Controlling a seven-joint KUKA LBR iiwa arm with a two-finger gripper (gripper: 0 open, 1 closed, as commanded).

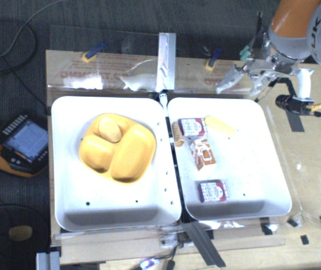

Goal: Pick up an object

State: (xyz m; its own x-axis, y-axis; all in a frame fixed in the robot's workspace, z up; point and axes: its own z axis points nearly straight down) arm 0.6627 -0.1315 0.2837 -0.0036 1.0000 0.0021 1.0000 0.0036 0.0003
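Up at the top right, the grey arm [303,10] with its orange band hangs over the back corner of the right bin [261,151]. The gripper [250,79] sits just past the bin's far rim, above the brown bench [306,167]. Its metal parts are small and jumbled together, so I cannot tell how wide the tool is set. Nothing can be seen caught in it.

Two white bins lie side by side. The left bin [70,201] holds a lump of yellow things [117,147] pressed close together. One small round piece sits on top of two bigger ones. They look soft, like buns or sponges.

The right bin has the small things to pick. A little red and white packet [191,126] lies near the back left, by the wall between the bins. A brown roll end [177,131] touches its left side. A second packet [204,153] lies just below the first, tipped a bit. A third packet [212,191] lies nearer the front, apart from the others. A pale yellow flat piece [221,125] lies just right of the first packet. All of these rest on the bin floor, well away from the gripper.

Behind the bins, clear plastic wrap [138,80] is held down by blue and yellow clips [94,51]. A hand-held screen box [19,145] rests on the dark floor at the left.
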